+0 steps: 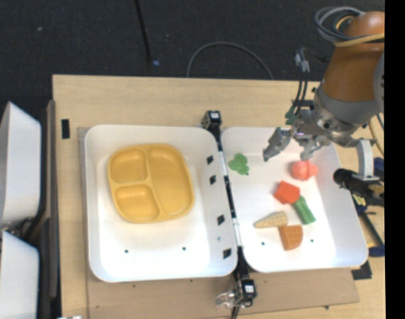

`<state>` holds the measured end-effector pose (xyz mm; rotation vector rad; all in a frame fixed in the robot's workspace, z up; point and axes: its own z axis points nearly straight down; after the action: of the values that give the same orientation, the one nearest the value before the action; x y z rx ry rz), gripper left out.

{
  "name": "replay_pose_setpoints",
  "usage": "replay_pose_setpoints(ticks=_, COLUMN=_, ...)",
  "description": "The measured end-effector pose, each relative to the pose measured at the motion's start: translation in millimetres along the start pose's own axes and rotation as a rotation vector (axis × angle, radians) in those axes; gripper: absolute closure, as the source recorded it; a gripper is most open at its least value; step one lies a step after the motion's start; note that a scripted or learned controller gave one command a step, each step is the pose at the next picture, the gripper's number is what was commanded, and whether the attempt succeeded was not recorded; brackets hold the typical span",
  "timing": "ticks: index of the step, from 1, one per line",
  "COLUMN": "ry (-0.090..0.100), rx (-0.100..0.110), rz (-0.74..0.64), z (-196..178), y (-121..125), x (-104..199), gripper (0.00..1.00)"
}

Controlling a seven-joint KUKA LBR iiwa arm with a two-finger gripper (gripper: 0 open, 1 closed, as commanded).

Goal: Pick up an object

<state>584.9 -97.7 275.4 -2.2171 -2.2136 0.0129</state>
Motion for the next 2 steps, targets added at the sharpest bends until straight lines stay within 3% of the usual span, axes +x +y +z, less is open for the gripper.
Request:
replay_pose_setpoints(ticks=1, ry=-0.001, rx=-0.013, rz=-0.003, z=-7.3, y=1.8, x=0.2, gripper=0.0)
replay_pose_setpoints(ticks=2, ry=-0.002, rx=-0.009, rz=-0.001, z=41.7, y=8.0, x=-9.1, gripper=0.0)
